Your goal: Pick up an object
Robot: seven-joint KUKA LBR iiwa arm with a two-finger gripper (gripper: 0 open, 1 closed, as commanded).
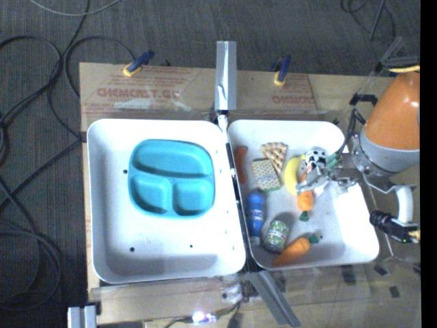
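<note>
Jaws cannot be read at this slant; the gripper (315, 178) sits low at centre-right of the frame, over a small carrot (305, 201) beside the banana (291, 173) in the right bin (355, 241). Risk: crowding neighbours could deflect the closing, yielding a glancing or empty pick.

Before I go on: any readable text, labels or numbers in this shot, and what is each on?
Faint red print on the cardboard sheet behind the left bin: too blurred to read.
More red print on it behind the right bin: too blurred to read.
Label on the small green jar: too small to read.
</note>
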